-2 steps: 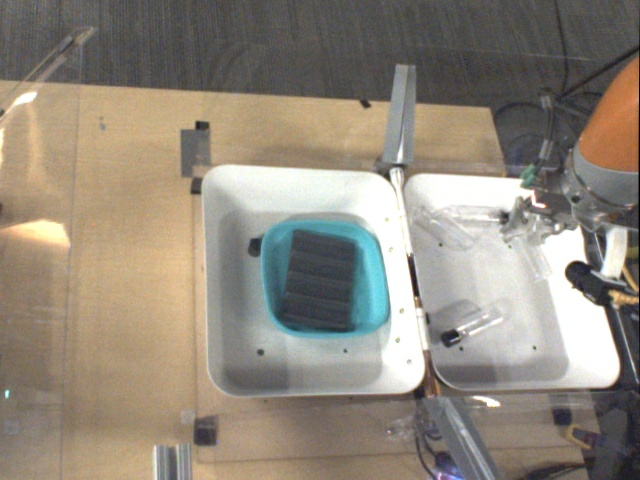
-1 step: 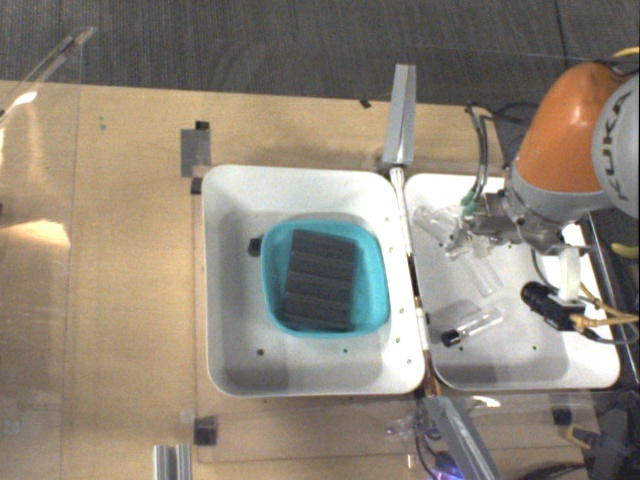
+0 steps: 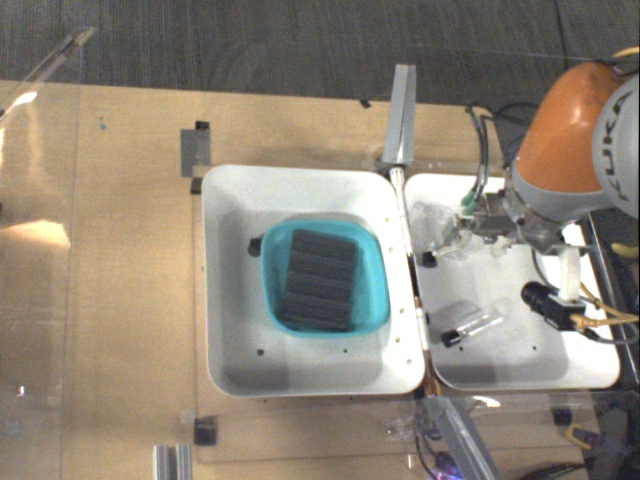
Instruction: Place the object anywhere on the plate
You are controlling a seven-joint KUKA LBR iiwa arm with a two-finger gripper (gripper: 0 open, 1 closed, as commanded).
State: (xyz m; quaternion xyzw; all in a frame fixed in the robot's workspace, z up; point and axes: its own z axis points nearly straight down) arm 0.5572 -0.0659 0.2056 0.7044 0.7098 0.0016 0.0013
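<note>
– Grey and orange arm (image 3: pixel 575 148): where does its gripper (image 3: pixel 462 233) stand?
– The gripper hangs above the right bin (image 3: pixel 520 363), over that bin's upper-left part, close to the side that faces the other bin. Whether it is spread or pressed together, the view does not allow to tell.
– What lies nearest to it?
– Lower in the view, on the floor of the right bin, lies a small clear tube (image 3: pixel 478 323) with a dark end. It is apart from the gripper. Its long axis goes at a slant, and the dark end points to the lower left, toward the side where the two bins meet.
– And where is the dark ribbed block (image 3: pixel 318 278)?
– It lies flat on the turquoise plate (image 3: pixel 372 288), inside the left bin (image 3: pixel 230 348), well apart from the gripper. The plate sits about in the middle of this bin. The block covers the middle of the plate, and a turquoise border shows on every side of it.
– Which way does the block point?
– Its long axis runs almost from the top of the view to the bottom, with the upper end leaning a little to the right. The ribs go across this axis, from left to right.
– And around the bins?
– Both bins rest side by side on a pale wooden bench (image 3: pixel 100 318).
</note>
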